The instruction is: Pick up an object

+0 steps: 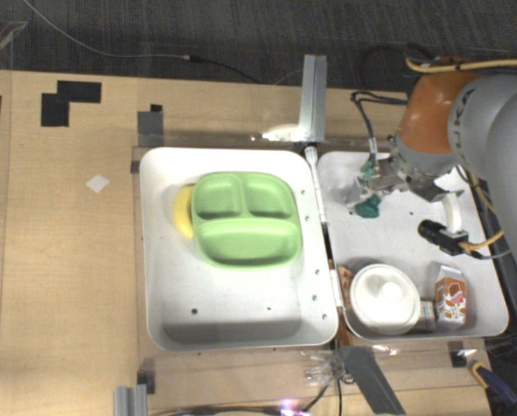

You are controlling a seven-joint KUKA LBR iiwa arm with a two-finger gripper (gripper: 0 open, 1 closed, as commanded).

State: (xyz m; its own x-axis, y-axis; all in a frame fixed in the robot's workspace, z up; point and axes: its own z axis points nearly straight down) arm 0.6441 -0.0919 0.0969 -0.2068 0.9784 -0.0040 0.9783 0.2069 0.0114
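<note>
My gripper (373, 183) hangs over the back left part of the right bin (415, 258), reaching in from the right. A small teal object (367, 206) sits right at its tip, touching or just under it; whether it is held is unclear. In the left bin (232, 310) lies a green divided plate (244, 217), with a yellow banana-like thing (182, 211) poking out from under its left edge.
In the front of the right bin stand a white bowl (384, 297), a small red and white carton (450, 299) to its right, and a brown item (343, 277) at its left. A metal post (313, 102) rises behind the bins.
</note>
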